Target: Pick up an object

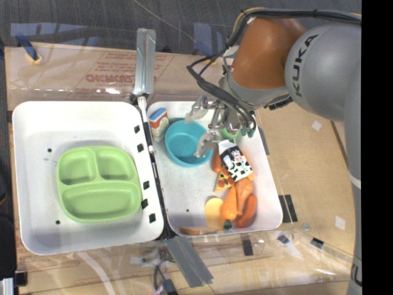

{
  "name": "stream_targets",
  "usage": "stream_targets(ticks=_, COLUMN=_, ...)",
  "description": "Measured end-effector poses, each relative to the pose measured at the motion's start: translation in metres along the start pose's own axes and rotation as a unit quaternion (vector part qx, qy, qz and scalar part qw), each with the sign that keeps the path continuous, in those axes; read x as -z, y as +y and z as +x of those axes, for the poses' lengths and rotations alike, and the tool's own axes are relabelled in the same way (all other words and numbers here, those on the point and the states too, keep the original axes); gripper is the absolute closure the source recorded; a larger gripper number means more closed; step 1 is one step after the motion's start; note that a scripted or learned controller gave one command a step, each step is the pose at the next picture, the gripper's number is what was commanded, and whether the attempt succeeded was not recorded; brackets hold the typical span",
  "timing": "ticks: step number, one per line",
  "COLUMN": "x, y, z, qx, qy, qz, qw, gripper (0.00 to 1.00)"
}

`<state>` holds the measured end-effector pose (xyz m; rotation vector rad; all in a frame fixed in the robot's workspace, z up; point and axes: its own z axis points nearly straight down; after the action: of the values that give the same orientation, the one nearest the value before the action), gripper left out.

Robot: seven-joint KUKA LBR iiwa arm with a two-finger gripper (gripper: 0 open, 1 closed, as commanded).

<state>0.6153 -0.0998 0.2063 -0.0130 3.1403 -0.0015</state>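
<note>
My gripper (pixel 216 131) hangs low over the back of the right bin (pixel 184 192), at the right rim of a blue bowl (pixel 183 142). A small green thing (pixel 232 129) shows right beside the gripper; I cannot tell whether it is held. Just in front lies a black-and-white spotted item (pixel 236 162) on top of orange carrot-like pieces (pixel 238 200). A pale yellow round piece (pixel 214 211) sits at the bin's front. A small white can with a red and blue label (pixel 158 120) stands in the back left corner.
The left bin (pixel 24 165) holds a green divided plate (pixel 98 183). A metal bar (pixel 145 60) runs back from the wall between the bins. The big grey arm body (pixel 307 60) with its orange band looms over the right bin's back right.
</note>
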Motion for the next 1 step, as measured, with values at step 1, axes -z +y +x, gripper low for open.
stream_targets(ticks=1, x=-0.1128, y=0.0086, z=0.0129, qx=-0.093, qy=0.003, qz=-0.001, qw=0.9956, gripper=0.00)
